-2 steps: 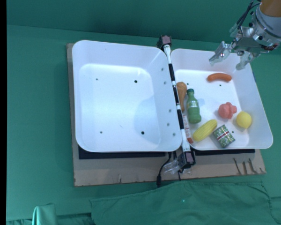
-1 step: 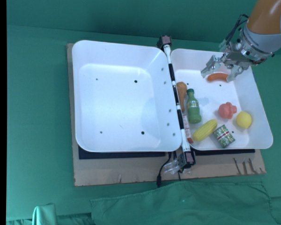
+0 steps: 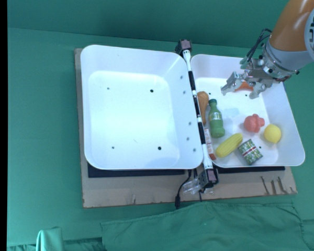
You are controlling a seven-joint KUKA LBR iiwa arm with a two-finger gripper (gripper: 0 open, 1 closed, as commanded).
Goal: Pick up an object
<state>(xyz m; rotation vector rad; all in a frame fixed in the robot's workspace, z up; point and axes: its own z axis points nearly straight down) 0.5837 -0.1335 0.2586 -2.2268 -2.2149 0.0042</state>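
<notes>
The gripper point(image 3: 244, 84) hangs over the far edge of the right bin point(image 3: 295, 153) with fingers spread around (not clamped on) an orange object point(image 3: 245, 87), whose long axis seems to run toward the bin's right wall.

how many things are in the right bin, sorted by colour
green: 1, the bottle
yellow: 2, the corn cob and the lemon
orange: 2, the carrot and a piece under the gripper
red: 1, the lumpy fruit
mixed: 1, the can
total: 7
</notes>
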